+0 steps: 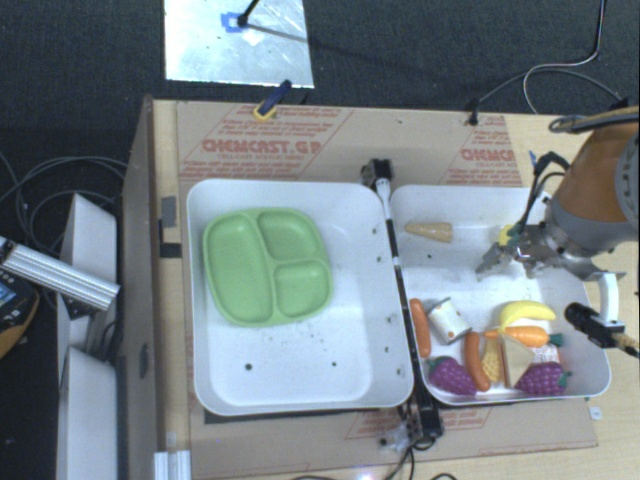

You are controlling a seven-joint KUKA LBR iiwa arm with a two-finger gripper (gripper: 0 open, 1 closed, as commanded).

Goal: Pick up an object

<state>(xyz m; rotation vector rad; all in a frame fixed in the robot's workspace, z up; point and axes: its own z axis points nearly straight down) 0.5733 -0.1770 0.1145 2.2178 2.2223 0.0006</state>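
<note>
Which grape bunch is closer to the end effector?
The right bunch, at the bin's front right corner below the banana, sits closer to the end effector than the left bunch beside the hot dog.

A pale, cream cone-shaped toy (429, 231) lies flat, alone, near the back edge of the right white bin (460, 203). The other toys crowd the bin's front edge: an orange carrot (419, 327), a small white can (448, 319), a yellow banana (527, 313), two purple grape bunches (452, 376), and a yellow corn cob (491, 360).
</note>
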